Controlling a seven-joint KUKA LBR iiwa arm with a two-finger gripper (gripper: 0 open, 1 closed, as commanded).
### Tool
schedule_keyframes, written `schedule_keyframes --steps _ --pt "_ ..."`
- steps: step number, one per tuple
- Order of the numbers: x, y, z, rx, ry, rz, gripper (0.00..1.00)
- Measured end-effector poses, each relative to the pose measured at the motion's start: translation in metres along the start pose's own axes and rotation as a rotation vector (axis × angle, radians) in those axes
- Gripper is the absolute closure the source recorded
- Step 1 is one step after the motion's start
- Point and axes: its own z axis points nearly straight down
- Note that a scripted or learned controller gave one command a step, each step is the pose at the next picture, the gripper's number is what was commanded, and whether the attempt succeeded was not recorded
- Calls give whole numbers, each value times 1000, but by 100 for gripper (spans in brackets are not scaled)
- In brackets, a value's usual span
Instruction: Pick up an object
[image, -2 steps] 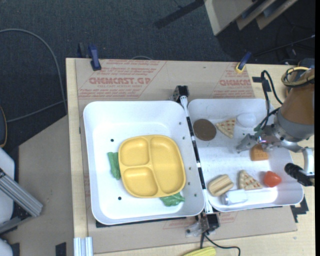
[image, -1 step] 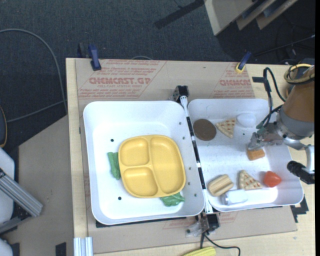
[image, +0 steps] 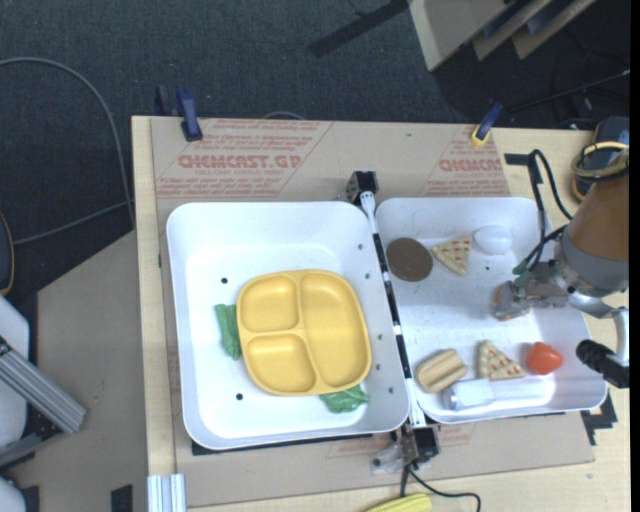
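Far to the left of the gripper (image: 512, 300), in the other bin (image: 190, 300), lies a yellow divided plate (image: 300, 330) with green leafy pieces (image: 228, 330) poking out from under its edges; all of that is well apart from the arm and looks beside the point for this try. Nearer, still on the gripper's left and in its own bin (image: 420, 215), sit a brown round disc (image: 408, 259) and a pizza slice (image: 453, 255) up and to the left, a bread roll (image: 440, 369) down and to the left; a second pizza slice (image: 497, 362) lies just below it, and a white tube (image: 472, 397) along the near wall. A red tomato (image: 543, 357) is below and slightly right. The gripper hangs low over bare bin floor, nothing seen between its tips; whether they stand apart or together cannot be told. This reads as the approach step, with no object yet chosen; the next move calls for shifting over one item, likely the near pizza slice or tomato, and descending squarely.
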Motion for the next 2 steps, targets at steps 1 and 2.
schedule_keyframes --steps 1,2 --pt "0 0 0 0 0 0 0" --pt "0 -32 28 -1 -1 0 0"
